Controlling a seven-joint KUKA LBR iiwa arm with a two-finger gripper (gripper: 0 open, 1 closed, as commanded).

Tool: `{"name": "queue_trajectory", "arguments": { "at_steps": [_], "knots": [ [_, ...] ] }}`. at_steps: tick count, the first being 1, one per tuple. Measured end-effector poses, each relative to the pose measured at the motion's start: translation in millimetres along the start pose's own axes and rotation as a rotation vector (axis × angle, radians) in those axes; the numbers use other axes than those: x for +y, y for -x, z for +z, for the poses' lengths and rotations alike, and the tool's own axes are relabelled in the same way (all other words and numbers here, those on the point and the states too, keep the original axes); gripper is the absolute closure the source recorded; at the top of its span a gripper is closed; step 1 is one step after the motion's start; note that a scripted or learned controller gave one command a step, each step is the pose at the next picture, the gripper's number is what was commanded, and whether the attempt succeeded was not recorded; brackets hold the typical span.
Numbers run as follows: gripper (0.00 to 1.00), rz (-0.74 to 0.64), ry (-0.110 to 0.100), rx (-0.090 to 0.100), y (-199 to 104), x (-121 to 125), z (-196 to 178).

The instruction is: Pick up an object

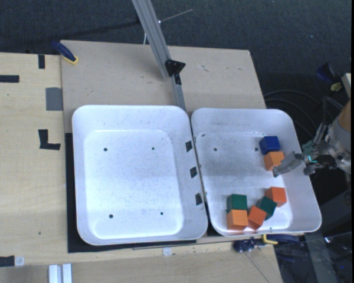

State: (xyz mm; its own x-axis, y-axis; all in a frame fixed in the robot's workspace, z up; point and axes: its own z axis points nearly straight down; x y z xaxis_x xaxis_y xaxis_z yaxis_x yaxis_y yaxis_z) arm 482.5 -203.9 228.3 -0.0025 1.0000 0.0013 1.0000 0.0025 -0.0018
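Several small blocks lie in the right bin (224,152). A blue block (269,143) sits near the bin's right wall with an orange block (274,159) touching its near side. At the bin's front right is a cluster: a green block (237,202) over an orange block (237,219), another orange block (256,216), a dark green block (267,206) and an orange block (277,195). My gripper (288,165) reaches over the right bin's right rim, just right of the orange block beside the blue one. Nothing is visibly held.
The left bin (130,175) stands beside the right one, their rims meeting in the middle. A slanted metal pole (156,34) rises behind the bins. Cables and arm parts (336,146) crowd the space right of the bench.
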Motion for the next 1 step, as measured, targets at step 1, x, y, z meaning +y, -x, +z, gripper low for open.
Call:
{"name": "queue_trajectory", "arguments": {
  "at_steps": [1],
  "knots": [
    [0.0,0.0,0.0,0.0,0.2,0.0,-0.1]
  ]
}}
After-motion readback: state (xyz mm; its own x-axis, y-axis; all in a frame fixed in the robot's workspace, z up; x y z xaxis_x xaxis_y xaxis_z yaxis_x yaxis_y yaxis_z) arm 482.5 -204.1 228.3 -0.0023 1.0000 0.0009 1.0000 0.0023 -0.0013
